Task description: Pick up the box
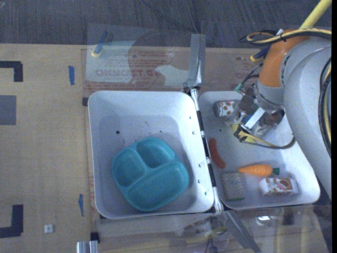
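A small white and orange carton box [278, 185] lies on its side in the right bin [300, 152], near the front right corner. My gripper [243, 121] hangs over the back half of that bin, well behind the box and apart from it. Just left of the gripper lies a small white container with red marks [225, 108]. Nothing is visibly held by the gripper.
An orange carrot [257, 169] lies just behind the box. A red sausage [216, 153] lies along the right bin's left wall, and a grey speckled block [233, 185] sits in front. The left bin [105, 115] holds a teal divided plate [150, 173].
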Controlling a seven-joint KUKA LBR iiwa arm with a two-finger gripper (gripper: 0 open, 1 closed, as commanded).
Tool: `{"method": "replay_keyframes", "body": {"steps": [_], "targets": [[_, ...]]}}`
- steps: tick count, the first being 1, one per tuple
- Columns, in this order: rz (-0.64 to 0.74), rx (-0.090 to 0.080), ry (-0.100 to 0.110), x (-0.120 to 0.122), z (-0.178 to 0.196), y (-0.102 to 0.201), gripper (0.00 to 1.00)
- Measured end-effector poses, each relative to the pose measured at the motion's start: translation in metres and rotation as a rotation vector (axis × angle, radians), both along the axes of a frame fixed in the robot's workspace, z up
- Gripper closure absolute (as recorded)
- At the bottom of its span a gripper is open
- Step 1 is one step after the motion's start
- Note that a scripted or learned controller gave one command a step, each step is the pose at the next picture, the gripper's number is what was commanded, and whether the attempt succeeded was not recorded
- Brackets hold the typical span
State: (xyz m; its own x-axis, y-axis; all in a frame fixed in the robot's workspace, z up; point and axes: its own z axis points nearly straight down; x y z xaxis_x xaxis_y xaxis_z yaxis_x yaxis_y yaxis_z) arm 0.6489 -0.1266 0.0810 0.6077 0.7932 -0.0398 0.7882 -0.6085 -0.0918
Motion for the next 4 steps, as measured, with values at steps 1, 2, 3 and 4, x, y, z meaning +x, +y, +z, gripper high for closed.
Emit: {"method": "replay_keyframes", "body": {"steps": [1,2,3,4], "targets": [[-0.017,-0.018,-0.095,-0.099,0.016,-0.077,0.00],[-0.200,-0.034,-0.093,-0.008,0.035,-0.061,0.00],[-0.287,-0.037,-0.088,-0.006,0.016,0.009,0.00],[-0.281,-0.036,-0.088,-0.005,0.026,0.011,1.00]]}}
